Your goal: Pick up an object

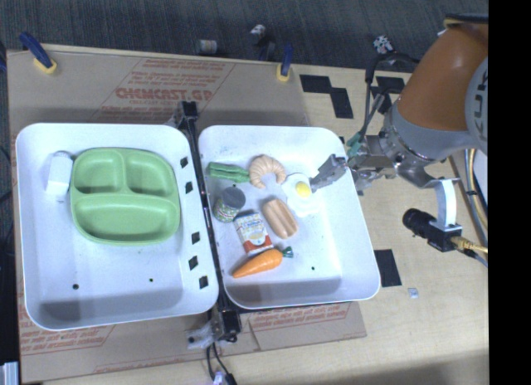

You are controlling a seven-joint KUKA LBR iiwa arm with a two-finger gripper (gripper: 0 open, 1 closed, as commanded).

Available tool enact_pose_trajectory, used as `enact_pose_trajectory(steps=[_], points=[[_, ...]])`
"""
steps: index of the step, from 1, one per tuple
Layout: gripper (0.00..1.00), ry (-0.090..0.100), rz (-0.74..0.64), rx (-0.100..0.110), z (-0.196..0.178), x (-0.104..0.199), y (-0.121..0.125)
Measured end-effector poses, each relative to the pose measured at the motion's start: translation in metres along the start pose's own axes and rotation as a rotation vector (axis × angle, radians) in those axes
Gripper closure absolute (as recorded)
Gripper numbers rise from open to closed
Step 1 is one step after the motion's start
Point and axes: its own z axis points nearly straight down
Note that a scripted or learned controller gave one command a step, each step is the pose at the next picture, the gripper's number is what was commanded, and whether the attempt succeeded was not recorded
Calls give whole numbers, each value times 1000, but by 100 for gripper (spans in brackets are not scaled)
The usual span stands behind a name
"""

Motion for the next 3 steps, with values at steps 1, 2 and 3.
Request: enact_pose_trajectory(steps=[1, 2, 3], points=[[0, -1, 0, 2, 79, -43, -52], [0, -2, 2, -11, 175, -21, -47], [0, 0, -3, -11, 185, 56, -34]])
